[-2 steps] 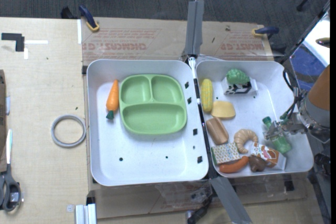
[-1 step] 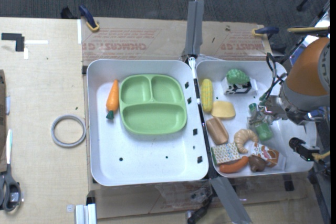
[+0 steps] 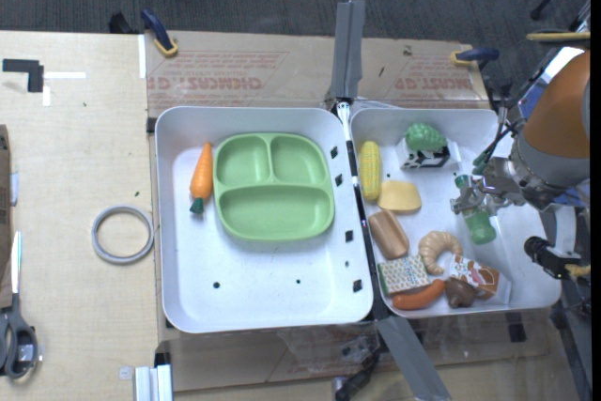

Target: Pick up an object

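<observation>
- Bench bears two white bins side by side: left bin [image 3: 178, 277], right bin [image 3: 526, 291].
- Left bin: green divided plate [image 3: 274, 186] sits toward the far side, three compartments, nothing in them.
- Toy carrot [image 3: 201, 174] lies just left of the plate, its green stem end pointing near.
- Right bin holds a crowd of toy food. Corn cob [image 3: 370, 170] lies along the left wall, lengthwise far to near.
- Pale yellow piece [image 3: 400, 195] sits just right of the corn's near end.
- Green leafy item on a black-and-white base [image 3: 425, 146] at the far side of the bin.
- Hot dog bun [image 3: 388, 233] lies near of the yellow piece; croissant [image 3: 439, 248] to its right.
- Near edge cluster: patterned packet [image 3: 406, 274], orange-red sausage [image 3: 417, 296], brown-and-red wrapped piece [image 3: 468, 281], all touching or overlapping.
- Arm reaches in from the right, orange band [image 3: 563, 108] over the bin's right side.
- Gripper [image 3: 474, 207] is low inside the right bin, right of the croissant.
- Small green object [image 3: 481, 226] sits right at the fingertips; cannot tell whether the fingers are spread or pinching it, nor whether it is off the bin floor.
- Outside the bins, on the left bench: tape ring [image 3: 123, 233], scissors [image 3: 19, 333] at the near left edge.
</observation>
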Robot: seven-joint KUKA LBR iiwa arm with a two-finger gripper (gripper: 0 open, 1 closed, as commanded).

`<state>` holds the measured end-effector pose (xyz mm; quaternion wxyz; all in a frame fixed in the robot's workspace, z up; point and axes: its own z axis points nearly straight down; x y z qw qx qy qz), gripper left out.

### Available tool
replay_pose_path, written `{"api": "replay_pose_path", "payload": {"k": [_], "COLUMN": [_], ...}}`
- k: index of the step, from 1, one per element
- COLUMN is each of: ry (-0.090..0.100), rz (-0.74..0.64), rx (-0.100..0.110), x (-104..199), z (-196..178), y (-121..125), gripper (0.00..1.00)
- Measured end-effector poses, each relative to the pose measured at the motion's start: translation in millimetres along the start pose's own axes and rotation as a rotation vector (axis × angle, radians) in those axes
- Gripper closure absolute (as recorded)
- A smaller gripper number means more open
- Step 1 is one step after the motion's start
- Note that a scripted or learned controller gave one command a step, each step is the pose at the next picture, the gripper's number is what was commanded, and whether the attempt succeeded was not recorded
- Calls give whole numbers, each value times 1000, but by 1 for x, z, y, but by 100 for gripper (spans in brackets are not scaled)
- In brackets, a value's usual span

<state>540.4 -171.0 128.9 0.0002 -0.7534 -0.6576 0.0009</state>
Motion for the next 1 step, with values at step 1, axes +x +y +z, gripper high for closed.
{"api": "replay_pose_path", "payload": {"k": [1], "ry": [-1], "rz": [57], "rx": [1], "x": [30], "z": [-65], "y": [22], "gripper": [100]}}
